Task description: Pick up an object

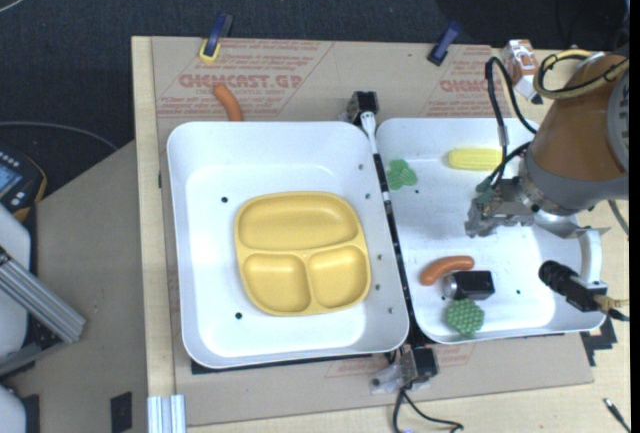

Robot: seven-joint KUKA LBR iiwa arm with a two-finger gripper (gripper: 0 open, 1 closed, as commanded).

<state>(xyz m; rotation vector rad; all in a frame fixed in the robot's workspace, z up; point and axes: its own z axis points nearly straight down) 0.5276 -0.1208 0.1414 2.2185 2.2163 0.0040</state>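
my gripper [487,219] hangs low over the right bin [430,136], mid-bin. can't tell how far the jaws are open, or whether anything's in them. nearest pick: sausage [446,268], just down-left of me, long axis roughly left-right. corn [473,158] lies above. wrist hides what's directly under me.

Yellow tray [300,252] in left bin [190,221]; corn [473,158], sausage [446,268], green pieces in right bin [420,311]; gripper [492,216] right of frame.
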